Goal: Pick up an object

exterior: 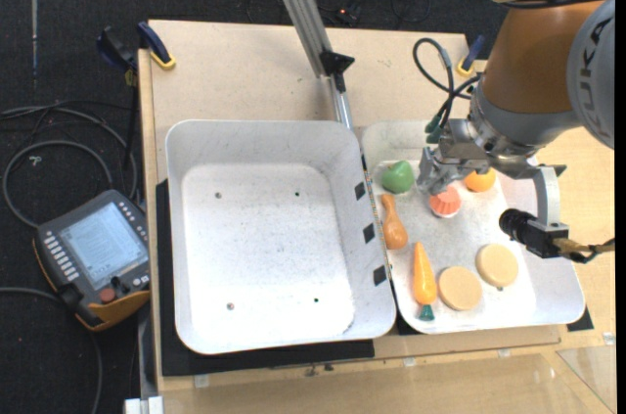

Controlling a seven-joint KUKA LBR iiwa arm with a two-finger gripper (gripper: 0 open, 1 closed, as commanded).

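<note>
My gripper hangs low over the back of the right bin. Just left of it lies a green round object. A pink-red fruit sits directly under and in front of it, and an orange ball shows just to its right, partly hidden by the wrist. Further forward lie a brown drumstick-shaped piece, a carrot and two tan discs. I see nothing lifted off the bin floor.
The left bin stands beside the right one, their walls touching. A metal pole slants in from the back. A black fixture hangs off the arm over the right bin. A teach pendant lies off the bench's left.
</note>
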